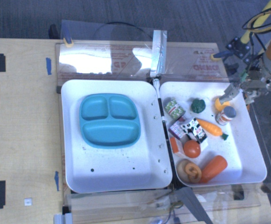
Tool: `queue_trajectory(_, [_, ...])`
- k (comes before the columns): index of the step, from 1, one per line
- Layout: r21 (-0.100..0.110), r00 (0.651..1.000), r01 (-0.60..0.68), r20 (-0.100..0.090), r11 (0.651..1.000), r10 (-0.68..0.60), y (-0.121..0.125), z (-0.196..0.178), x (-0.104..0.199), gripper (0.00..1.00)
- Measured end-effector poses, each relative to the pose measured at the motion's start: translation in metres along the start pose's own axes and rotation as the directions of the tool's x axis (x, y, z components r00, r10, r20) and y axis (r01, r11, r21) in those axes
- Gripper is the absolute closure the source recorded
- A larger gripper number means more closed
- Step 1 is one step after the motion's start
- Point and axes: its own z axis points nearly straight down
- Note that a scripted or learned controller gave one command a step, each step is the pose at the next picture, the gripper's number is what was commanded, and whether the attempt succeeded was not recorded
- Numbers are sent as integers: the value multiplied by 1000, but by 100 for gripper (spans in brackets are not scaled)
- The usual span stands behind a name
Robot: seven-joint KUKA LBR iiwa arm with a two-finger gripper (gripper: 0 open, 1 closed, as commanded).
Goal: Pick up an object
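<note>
My gripper (229,93) hangs over the far right corner of the right bin (252,160), just above an orange fruit (220,104) and a small jar (225,116). I see nothing held in it. The bin also holds a green broccoli piece (198,105), a carrot (210,127), a black-and-white carton (194,130), a green patterned packet (174,109), a tomato (191,149), a red sausage-shaped toy (213,168) and a brown bun (189,171).
The left bin (74,162) holds a blue divided plate (110,120). A clear plastic wall (107,59) stands behind both bins. Yellow and black cables (261,20) hang by the arm at the upper right. Wooden bench (18,125) lies to the left.
</note>
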Motion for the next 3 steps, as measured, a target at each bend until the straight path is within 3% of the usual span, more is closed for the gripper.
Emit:
queue_trajectory(1, [-6,996,84,3,996,-84,-35,90,37,0])
queue_trajectory(2, [-9,1000,-28,3,1000,28,-68,127,56,0])
queue_trajectory(3, [-13,1000,-29,4,999,29,-67,118,55,100])
